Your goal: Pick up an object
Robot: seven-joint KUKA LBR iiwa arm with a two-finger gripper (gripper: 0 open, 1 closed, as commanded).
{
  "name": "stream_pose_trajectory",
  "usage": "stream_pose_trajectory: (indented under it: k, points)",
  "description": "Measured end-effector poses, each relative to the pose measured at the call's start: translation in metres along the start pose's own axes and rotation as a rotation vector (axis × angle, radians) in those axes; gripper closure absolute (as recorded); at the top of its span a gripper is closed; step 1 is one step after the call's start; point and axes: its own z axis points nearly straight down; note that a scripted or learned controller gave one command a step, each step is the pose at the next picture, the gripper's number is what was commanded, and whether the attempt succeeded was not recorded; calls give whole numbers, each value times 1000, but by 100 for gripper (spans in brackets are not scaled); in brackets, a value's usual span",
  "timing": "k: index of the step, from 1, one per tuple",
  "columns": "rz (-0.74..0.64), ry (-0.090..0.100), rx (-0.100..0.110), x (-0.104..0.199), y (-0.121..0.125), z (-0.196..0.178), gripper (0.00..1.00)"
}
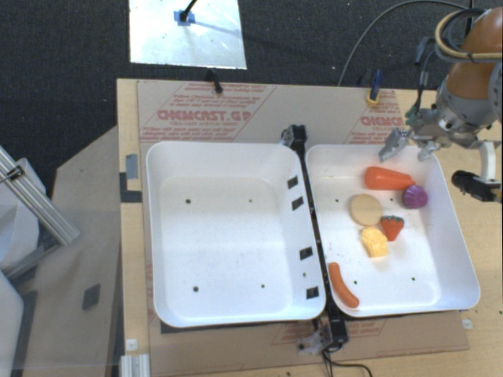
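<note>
The end effector (pixel 410 143) hangs above the far rim of the right-hand shallow white plastic bin (pixel 464 277), its two grey fingers spread apart with nothing between them. The grey arm with its orange band (pixel 481 44) enters from the right and sits high, which I judge to be a staging posture ahead of a descent, not a grasp in progress.

All candidate objects lie in the right-hand bin. An orange carrot-shaped plastic toy (pixel 387 179) lies on its side nearest the end effector, just below and in front of it. A small purple rounded toy (pixel 416 197) sits just beside the carrot's tip. A tan flat round disc (pixel 365 209) lies near the bin's middle, with a red strawberry-shaped toy (pixel 392 226) and a yellow ribbed corn-like toy (pixel 375 243) close under it; whether these three touch cannot be told. An orange-red sausage-shaped toy (pixel 343 285) lies apart, close against the near-left wall.

The left-hand shallow white plastic bin (pixel 157 210) holds no objects. Black clips (pixel 297 203) join the two bins along the shared edge.

Clearance: the carrot has open floor on its far and left sides, so a straight-down approach looks feasible; the purple toy crowds its right end. The clustered trio offers little room between pieces. The sausage's closeness to the wall would likely obstruct one finger. The brown board tabletop (pixel 236 116) surrounds both bins.
</note>
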Motion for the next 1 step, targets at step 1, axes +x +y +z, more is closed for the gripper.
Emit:
stream_pose_trajectory:
  k: [1]
  points:
    - [-4,5,11,48,-31,99,0]
